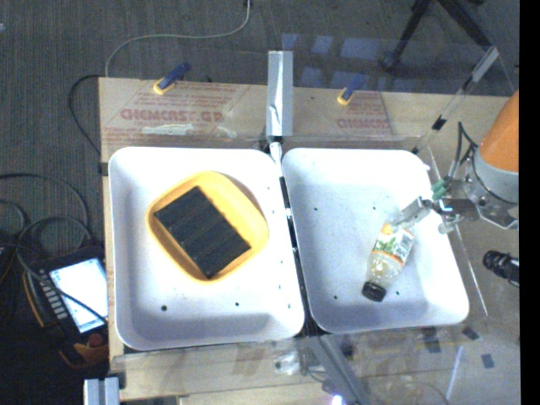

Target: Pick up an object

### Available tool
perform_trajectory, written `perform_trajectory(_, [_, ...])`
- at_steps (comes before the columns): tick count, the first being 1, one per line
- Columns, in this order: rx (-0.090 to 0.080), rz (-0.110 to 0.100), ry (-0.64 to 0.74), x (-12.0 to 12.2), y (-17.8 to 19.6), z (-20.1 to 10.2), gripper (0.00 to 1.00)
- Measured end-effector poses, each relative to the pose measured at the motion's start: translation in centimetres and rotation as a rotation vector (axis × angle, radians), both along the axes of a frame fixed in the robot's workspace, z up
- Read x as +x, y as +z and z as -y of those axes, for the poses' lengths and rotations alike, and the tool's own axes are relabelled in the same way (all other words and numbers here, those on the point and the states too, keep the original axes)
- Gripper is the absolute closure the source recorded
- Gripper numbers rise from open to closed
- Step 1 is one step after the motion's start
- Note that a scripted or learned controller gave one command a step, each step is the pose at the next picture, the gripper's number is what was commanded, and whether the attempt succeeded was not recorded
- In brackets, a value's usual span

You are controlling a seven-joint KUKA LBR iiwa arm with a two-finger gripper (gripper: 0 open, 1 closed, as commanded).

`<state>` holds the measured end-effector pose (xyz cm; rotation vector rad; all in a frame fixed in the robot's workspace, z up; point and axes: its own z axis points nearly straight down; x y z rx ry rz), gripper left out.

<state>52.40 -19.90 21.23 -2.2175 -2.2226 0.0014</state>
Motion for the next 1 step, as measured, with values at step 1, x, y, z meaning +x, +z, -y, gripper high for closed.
perform_trajectory(1, [-0.002, 0.001, -0.099, 0.62, 3.12, 0.23, 0.0])
